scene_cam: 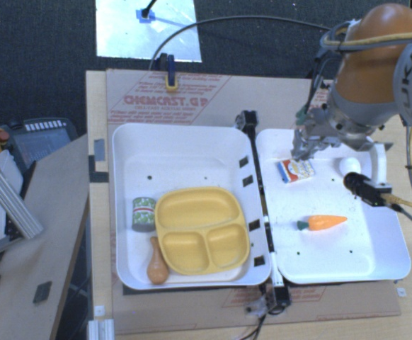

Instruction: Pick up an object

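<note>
Tabletop (pixel 100 190), two white bins; right bin (pixel 376 257): small carton (pixel 295 170) at eleven o'clock, pincer (pixel 303 151) poised just above for grasping, spread indiscernible; carrot (pixel 323 222) central.

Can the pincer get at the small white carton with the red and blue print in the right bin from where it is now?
Probably yes. The pincer hangs directly over the small white carton with red and blue print, which lies apart from the orange toy carrot, with nothing between them.
</note>
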Available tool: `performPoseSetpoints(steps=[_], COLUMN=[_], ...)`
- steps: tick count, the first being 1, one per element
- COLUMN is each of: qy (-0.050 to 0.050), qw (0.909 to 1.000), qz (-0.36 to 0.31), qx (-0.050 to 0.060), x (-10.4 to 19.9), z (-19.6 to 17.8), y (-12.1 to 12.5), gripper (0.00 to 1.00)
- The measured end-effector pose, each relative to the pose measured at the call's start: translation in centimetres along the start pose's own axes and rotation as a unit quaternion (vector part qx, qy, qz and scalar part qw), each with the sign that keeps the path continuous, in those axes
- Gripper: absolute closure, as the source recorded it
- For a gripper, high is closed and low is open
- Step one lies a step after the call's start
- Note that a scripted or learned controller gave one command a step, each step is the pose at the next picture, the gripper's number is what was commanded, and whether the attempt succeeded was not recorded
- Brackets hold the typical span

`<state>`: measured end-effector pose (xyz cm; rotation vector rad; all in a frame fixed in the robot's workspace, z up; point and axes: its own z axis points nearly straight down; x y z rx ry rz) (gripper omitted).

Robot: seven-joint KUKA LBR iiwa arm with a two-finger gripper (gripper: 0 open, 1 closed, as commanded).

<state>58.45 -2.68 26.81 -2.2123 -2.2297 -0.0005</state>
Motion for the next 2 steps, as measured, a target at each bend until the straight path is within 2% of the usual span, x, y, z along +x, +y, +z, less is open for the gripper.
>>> performPoseSetpoints(steps=[1,2], qy=[0.001,0.001], qw=[1.0000,1.0000], qz=[-0.001,0.000], qx=[0.000,0.001], x=[5.2,9.3], z=[0.5,2.9], y=[-2.4,-3.7], gripper=[1.00,1.00])
